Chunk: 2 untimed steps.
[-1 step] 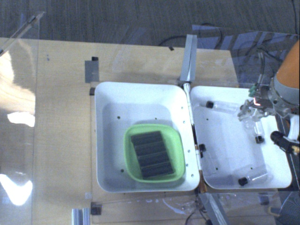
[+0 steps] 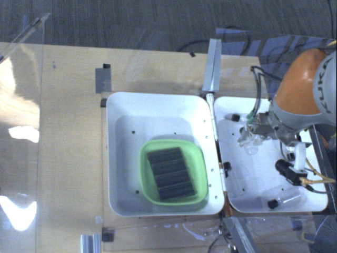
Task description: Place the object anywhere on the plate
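Object [image 2: 169, 174], a dark ribbed block, lies flat on green plate [image 2: 198, 165]; plate sits twd the near right corner of left bin [image 2: 113, 152]. Gripper [image 2: 253, 133] hangs over right bin [image 2: 237, 199], by its far left corner; can't tell if it's released or clenched. Block looks stiff, prob. light, ribs giving some grip, not fragile. Best hold: across its short width at mid-length. Task looks done as things lie.

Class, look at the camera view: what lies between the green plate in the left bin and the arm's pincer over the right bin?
In the camera view, between the green plate and the pincer lie white bin floor and the two bins' adjoining rims.
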Each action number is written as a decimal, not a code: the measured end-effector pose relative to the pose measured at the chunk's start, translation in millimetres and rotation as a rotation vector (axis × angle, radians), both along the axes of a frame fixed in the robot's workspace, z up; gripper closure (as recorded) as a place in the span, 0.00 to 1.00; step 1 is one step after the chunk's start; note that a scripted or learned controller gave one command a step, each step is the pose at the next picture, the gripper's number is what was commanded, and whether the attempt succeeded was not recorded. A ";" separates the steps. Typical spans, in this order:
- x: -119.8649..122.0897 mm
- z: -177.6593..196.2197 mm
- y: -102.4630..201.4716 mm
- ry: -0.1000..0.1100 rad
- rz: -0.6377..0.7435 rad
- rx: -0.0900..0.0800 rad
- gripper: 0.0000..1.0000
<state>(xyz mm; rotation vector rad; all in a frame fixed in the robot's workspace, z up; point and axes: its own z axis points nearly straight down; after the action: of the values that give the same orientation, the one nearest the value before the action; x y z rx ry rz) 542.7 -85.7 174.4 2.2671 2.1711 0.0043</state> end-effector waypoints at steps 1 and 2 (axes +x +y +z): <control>-51.2 10.4 53.8 0.000 0.094 0.001 1.00; -20.3 11.0 103.5 -0.003 0.351 -0.001 1.00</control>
<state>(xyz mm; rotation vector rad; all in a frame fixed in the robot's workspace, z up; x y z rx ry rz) 522.4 17.8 185.4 1.8521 2.5315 0.0077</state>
